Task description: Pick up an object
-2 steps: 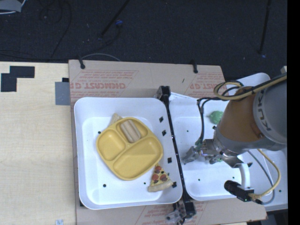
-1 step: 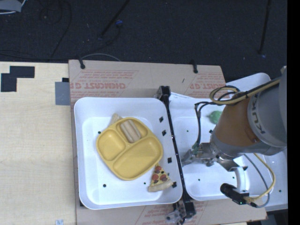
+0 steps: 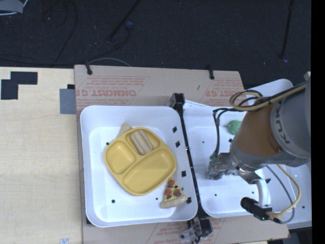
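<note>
The gripper [image 3: 216,168] is seen lowered over the floor of the right bin [image 3: 213,207], the grey arm [image 3: 274,131] crowding in above it; whether anything is gripped cannot be told from this angle. A green object [image 3: 234,126] lies near the bin's far side, partly hidden by the arm. In the left bin [image 3: 94,207], a yellow divided plate [image 3: 144,172] with a hot dog [image 3: 141,141] in one compartment is kept, a toy pizza slice [image 3: 173,195] just beside it. The step appears to be the reach; a target must next be lined up and closed upon.
</note>
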Tool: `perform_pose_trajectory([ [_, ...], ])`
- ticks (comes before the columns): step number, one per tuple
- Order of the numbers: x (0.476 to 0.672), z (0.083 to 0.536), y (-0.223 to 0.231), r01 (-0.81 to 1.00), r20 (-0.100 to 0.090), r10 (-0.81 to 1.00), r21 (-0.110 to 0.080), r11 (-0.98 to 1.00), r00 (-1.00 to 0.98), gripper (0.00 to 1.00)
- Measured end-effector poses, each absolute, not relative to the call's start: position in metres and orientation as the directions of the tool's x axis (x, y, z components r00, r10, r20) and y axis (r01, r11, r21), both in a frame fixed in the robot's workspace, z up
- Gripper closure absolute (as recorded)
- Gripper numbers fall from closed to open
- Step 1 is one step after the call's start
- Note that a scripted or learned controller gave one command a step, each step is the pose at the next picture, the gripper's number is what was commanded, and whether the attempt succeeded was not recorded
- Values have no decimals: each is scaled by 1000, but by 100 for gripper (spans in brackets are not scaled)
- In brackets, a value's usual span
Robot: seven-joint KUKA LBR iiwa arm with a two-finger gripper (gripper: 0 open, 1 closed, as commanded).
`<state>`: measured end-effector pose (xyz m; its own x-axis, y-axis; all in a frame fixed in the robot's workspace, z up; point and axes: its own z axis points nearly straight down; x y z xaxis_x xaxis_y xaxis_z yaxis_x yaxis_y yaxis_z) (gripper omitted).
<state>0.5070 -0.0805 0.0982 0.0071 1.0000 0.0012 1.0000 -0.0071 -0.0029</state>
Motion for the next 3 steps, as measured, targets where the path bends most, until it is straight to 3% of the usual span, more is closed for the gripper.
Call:
perform_pose_trajectory([
  [2, 507, 203, -83, 1000, 0, 1000, 1, 1, -1, 100],
  [3, 507, 224, -84, 1000, 0, 1000, 0, 1, -1, 100],
])
